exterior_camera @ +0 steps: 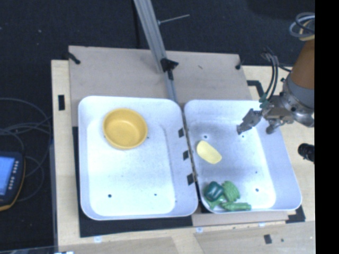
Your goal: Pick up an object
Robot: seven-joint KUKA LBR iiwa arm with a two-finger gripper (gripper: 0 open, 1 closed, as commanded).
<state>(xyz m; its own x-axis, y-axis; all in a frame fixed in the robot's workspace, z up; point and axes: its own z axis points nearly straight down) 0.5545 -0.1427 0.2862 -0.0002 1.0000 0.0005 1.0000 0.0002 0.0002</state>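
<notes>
Camera view finds the end effector (258, 123) hanging over the upper right part of the right bin (275, 165), its two fingers spread apart and released, with nothing between them. One finger reaches left toward the bin's middle, the other points down near the right wall. Behind it the grey arm (303, 83) with its orange band enters from the right side, cables looping above.

Candidates for picking lie in that same bin. A pale yellow object (208, 152), rounded and smooth, rests down-left of the end effector, apart from it and near the bin's left wall. Farther down, tucked in the near corner, sits a cluster of green objects (225, 194) touching one another (their separate shapes are hard to make out). The open stance suits a descent onto a loose item; I judge the yellow one the easier target, since it lies alone with room around it, whereas the green pile crowds the wall.

Across the divide, the left bin (132, 192) carries a yellow bowl (125, 128), upright, in its upper left area. Both bins sit side by side on the desk (206, 73).
</notes>
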